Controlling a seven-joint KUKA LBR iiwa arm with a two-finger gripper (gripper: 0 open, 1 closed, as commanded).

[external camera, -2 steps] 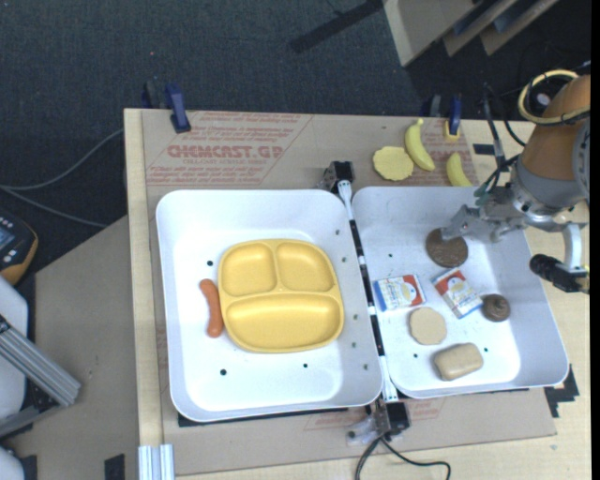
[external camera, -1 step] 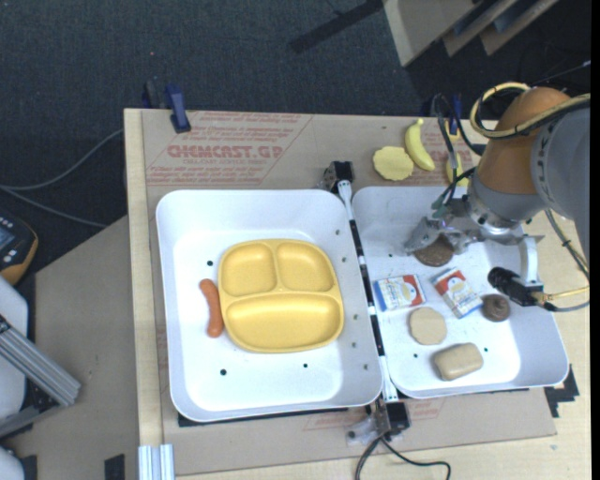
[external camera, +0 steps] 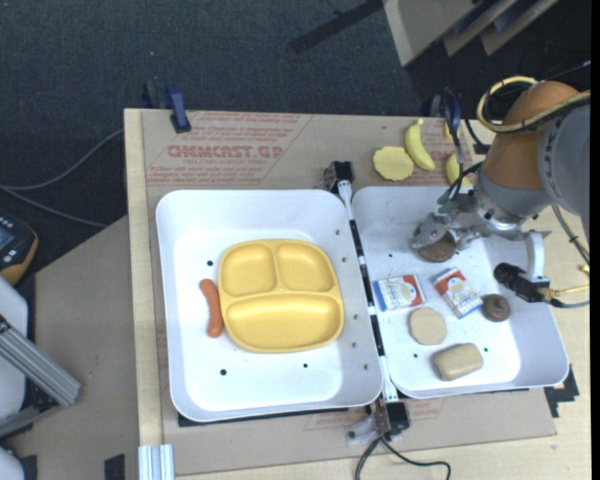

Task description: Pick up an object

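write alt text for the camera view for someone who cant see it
The gripper is down in the right bin over a brown round item, among two small cartons, a tan disc, a bread roll and a dark piece. The left bin holds a yellow divided tray beside a sausage.

Dark blue-grey carpet (external camera: 84,66) is covering the floor around the bench (external camera: 141,281), and thin cables (external camera: 56,183) are trailing across it at the left. A brown board (external camera: 234,145) with red print is lying on the bench top, with a blue clamp (external camera: 175,105) gripping its far left corner. A pale cabinet (external camera: 469,23) is standing at the top right. Even light is falling over everything.
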